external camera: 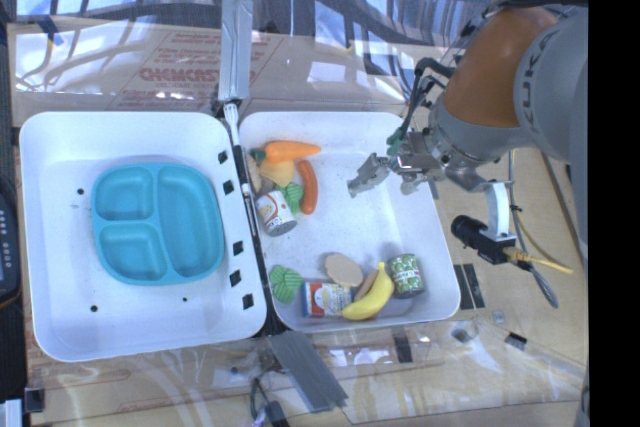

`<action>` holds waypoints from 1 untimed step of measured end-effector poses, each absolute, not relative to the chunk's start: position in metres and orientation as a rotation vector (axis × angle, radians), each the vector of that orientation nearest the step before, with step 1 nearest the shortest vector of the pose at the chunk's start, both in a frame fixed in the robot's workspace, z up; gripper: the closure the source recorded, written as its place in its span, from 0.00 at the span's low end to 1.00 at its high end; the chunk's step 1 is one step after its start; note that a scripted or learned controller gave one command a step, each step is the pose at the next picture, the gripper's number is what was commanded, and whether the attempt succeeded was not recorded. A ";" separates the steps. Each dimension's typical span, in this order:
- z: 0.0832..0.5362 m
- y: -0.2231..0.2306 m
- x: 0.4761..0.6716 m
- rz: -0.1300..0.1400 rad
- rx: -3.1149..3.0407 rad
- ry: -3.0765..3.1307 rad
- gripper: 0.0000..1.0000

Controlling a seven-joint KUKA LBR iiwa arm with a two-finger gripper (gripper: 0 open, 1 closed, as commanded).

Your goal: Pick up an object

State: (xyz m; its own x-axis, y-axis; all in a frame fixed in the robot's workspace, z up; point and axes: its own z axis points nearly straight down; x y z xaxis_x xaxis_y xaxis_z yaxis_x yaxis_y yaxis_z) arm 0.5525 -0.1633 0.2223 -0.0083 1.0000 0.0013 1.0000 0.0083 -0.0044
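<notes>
My gripper (pixel 389 179) hangs over the upper right part of the right bin (pixel 345 130), open, with nothing between its fingers. Left of it lie an orange carrot (pixel 291 151), a red sausage (pixel 307 187), a small yellow piece (pixel 276 173) and a tin can (pixel 276 213) on its side. Along the bin's front edge sit a green leafy toy (pixel 285 283), a red-and-white carton (pixel 322 298), a tan round slice (pixel 344 268), a banana (pixel 373 296) and a green can (pixel 405 275). The white floor below the gripper is bare.
The left bin (pixel 50 175) holds a blue divided plate (pixel 160 220). A grey divider (pixel 246 215) with black clips separates the two bins. The orange-banded arm (pixel 500 65) comes in from the upper right, over the right bin's rim.
</notes>
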 end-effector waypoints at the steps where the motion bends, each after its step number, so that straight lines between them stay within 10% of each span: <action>1: 0.172 -0.139 0.601 0.004 -2.132 -2.301 0.00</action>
